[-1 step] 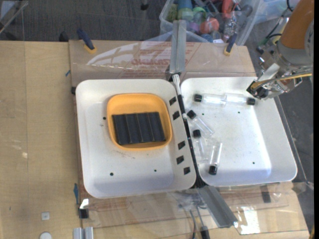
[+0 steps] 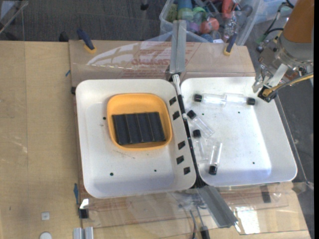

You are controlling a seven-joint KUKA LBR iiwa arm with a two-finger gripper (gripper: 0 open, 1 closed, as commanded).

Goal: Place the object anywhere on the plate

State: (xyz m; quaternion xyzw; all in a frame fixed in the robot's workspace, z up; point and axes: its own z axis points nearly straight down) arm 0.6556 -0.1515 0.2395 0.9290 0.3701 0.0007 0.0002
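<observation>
On the plate (image 2: 115, 106) sits the block (image 2: 138, 128), far from the end effector (image 2: 263, 89) (opening unclear).

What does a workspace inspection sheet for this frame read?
Surface: left bin and right bin, white, side by side on bench.
Job's things: black block lying on orange plate, in left bin.
Clutter: clear vials with black caps, in right bin.
Grippers: gripper over right bin's far right corner.
Cables: dark cables behind arm.
Surroundings: tub of toys; blue clamps.
</observation>
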